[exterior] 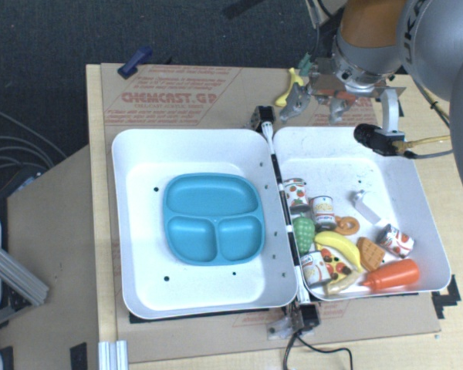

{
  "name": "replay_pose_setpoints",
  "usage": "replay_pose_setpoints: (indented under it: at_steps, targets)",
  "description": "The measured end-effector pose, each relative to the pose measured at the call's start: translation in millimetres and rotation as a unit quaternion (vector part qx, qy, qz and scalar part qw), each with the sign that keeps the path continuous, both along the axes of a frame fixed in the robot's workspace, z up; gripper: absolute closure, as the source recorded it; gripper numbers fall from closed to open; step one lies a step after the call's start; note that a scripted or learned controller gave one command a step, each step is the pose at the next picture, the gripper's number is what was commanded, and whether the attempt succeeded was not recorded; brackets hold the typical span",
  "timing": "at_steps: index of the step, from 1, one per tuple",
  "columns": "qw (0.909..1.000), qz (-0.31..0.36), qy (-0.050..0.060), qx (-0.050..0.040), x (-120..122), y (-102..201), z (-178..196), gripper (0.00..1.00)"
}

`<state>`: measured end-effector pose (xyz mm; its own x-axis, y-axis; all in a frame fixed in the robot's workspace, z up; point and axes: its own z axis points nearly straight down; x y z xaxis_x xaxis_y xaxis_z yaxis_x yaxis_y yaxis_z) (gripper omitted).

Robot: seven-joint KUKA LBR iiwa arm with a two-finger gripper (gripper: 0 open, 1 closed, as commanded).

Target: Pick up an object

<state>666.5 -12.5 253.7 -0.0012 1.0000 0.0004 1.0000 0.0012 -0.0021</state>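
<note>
Table [193, 99]: flat board top printed with red lettering, carrying two shallow white bins side by side.

Left bin [139, 168]: smooth white plastic with rounded corners. It held one blue tray [213, 217], glossy, divided into three compartments.

Right bin [417, 199]: same make. Its contents were crowded toward the near edge and the dividing wall.

Arm [440, 21]: grey with an orange band, reaching in from the right. The gripper [339, 102] hung above the far rim of the right bin, well apart from the contents. Whether the jaws were released or clenched could not be told; nothing was seen between them.

Carrot [391, 276]: orange, tapered, lying flat near the front rim. Judged light, stiff and rather slick; best taken across its thick middle.

Banana [338, 247]: yellow, curved, smooth. Judged a light toy; grip across the bend.

Small cans [322, 211]: several, cylindrical, with printed labels. They were likely to roll.

Pretzel [346, 225]: brown, small and flat, hard to pinch.
</note>
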Motion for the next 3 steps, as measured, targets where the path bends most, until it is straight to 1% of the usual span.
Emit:
replay_pose_setpoints:
  at_steps: [1,2,3]
  targets:
    - [1.0,-0.001,0.0,-0.0003,0,-67,-69,0.0]
    - [1.0,-0.001,0.0,-0.0001,0,-88,-152,0.0]
    - [1.0,-0.001,-0.001,0.0,0,-88,-142,1.0]
